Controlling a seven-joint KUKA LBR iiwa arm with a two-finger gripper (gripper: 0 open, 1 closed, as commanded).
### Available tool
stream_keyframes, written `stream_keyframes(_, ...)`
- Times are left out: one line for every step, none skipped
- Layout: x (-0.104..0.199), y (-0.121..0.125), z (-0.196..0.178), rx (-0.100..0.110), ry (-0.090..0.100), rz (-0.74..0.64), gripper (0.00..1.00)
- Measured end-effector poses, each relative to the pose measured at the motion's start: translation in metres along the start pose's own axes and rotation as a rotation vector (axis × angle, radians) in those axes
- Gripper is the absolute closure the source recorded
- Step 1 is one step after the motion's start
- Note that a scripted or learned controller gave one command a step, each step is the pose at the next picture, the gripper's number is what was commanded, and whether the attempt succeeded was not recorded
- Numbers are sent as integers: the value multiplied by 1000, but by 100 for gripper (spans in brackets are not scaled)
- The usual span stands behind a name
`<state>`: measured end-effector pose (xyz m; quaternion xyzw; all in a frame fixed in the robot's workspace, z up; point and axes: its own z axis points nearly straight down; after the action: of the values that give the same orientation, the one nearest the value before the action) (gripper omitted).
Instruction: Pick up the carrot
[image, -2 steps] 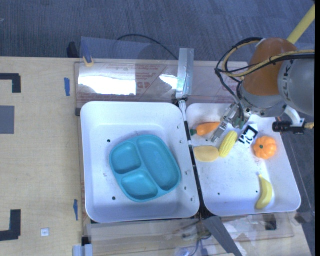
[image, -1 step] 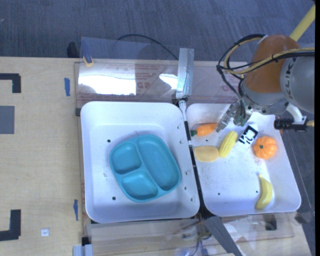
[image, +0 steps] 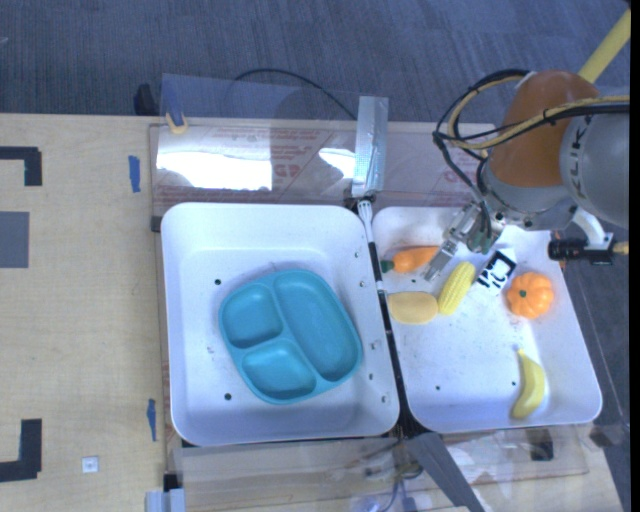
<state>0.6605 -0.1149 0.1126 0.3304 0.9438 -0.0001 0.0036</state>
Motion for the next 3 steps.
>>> stream_keyframes(9,3,25,10,13,-123,0)
stream_keyframes(-10,-37,-59,-2,-5,-154,0)
stream_keyframes(37,31,-72,-4,2,-411,0)
